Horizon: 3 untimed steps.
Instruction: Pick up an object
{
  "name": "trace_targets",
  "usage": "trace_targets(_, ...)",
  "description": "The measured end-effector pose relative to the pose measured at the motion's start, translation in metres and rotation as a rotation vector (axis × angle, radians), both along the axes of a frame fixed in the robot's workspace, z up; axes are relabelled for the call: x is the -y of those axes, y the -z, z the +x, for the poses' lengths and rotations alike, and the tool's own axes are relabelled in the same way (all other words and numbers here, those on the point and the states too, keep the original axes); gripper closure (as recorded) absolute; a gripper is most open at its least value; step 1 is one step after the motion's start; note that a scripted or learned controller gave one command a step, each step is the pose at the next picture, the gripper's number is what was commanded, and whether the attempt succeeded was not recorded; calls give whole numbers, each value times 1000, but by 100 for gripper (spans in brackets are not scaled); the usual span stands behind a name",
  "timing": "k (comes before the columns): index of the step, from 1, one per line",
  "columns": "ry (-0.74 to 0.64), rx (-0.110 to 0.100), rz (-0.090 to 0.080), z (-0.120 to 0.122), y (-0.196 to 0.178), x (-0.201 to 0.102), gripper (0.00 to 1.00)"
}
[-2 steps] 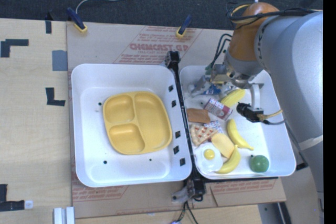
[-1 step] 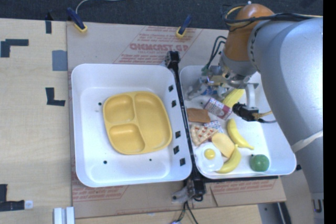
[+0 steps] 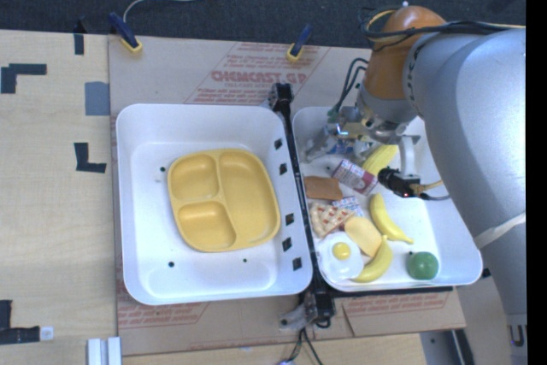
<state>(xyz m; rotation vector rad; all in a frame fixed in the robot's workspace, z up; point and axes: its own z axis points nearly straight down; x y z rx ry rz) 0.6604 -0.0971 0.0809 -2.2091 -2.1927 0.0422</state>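
The grey arm's two-finger gripper [image 3: 342, 135] sits low at twelve o'clock in the right-hand shallow white bin [image 3: 457, 248], presumably reaching for the small clear bottle [image 3: 353, 176] just beside it; whether it grips anything, I cannot tell.

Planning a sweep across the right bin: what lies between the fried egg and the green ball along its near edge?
In the camera view, a banana lies between the fried egg and the green ball, curving along the bin's near edge.
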Motion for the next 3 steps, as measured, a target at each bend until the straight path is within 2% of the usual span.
trace_targets(1,-3,8,-2,2,-1,0,0)
trace_targets(2,-4,1,-6,0,-10,2,100)
trace_targets(3,-4,2,-7,0,-10,2,0)
